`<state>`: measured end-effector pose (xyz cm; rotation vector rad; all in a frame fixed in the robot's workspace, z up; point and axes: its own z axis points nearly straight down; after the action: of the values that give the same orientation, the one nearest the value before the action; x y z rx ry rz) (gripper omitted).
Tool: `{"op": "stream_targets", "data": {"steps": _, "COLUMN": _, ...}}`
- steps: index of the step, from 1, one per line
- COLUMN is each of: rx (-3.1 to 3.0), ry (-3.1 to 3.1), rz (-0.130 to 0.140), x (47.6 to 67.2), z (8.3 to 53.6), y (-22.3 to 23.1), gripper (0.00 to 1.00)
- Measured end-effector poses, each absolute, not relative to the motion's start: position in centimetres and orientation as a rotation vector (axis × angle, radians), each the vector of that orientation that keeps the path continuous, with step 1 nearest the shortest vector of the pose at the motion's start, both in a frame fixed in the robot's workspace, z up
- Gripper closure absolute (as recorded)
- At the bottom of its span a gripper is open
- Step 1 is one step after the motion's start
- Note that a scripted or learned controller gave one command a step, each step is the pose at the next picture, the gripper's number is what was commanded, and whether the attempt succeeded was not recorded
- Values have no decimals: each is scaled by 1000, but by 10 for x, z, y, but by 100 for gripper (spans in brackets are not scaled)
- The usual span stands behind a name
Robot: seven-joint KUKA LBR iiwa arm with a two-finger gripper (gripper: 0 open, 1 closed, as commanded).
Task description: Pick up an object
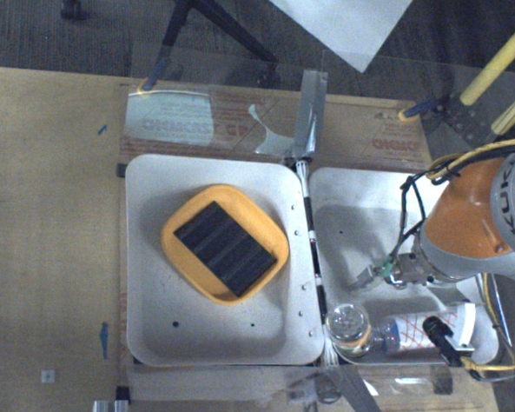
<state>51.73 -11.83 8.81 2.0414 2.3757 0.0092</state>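
Bench, two bins | arm bent over right bin | tool low inside, grip state unclear

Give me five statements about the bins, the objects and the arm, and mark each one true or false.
1. The yellow object with a dark ridged panel lies in the left bin. True.
2. The clear bottle lies in the left bin. False: it is in the right bin, at its near edge.
3. The arm reaches over the right bin. True.
4. The gripper hangs above the yellow object. False: it is over the right bin.
5. The white tube with red markings lies beside the bottle. True.
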Motion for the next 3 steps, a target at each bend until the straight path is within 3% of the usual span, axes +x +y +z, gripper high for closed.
{"op": "stream_targets", "data": {"steps": 1, "rx": 1996, "ry": 2416, "rz": 8, "x": 584, "z": 88, "y": -94, "gripper": 0}}
{"op": "stream_targets", "data": {"steps": 2, "rx": 2093, "ry": 2337, "rz": 2, "x": 658, "z": 87, "y": -106, "gripper": 0}}
{"op": "stream_targets", "data": {"steps": 3, "rx": 2162, "ry": 2274, "rz": 1, "x": 636, "z": 146, "y": -189, "gripper": 0}}
